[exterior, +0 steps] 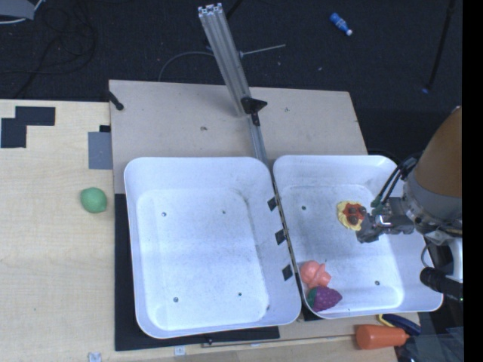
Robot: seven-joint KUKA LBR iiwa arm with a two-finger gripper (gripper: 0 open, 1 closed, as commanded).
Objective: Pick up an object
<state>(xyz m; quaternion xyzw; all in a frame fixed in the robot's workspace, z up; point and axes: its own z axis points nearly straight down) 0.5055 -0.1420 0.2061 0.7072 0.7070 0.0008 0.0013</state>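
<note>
In the right bin (pixel 381 168) lies a small yellow and red toy (pixel 350 214), right of the bin's middle. My gripper (pixel 370 228) sits just to the toy's right and slightly below it, close enough that it may be touching. At the bin's front left corner rest an orange-pink toy (pixel 315 272) and a purple grape bunch (pixel 326 299). Nothing is visibly between the gripper's fingers.
The left bin (pixel 151 173) stands alongside, with black clips (pixel 279 237) on the shared rim. A green ball (pixel 93 200) lies on the wooden bench at left. An orange object (pixel 379 336) lies outside the right bin's front edge. A metal rail (pixel 230 59) slants behind the bins.
</note>
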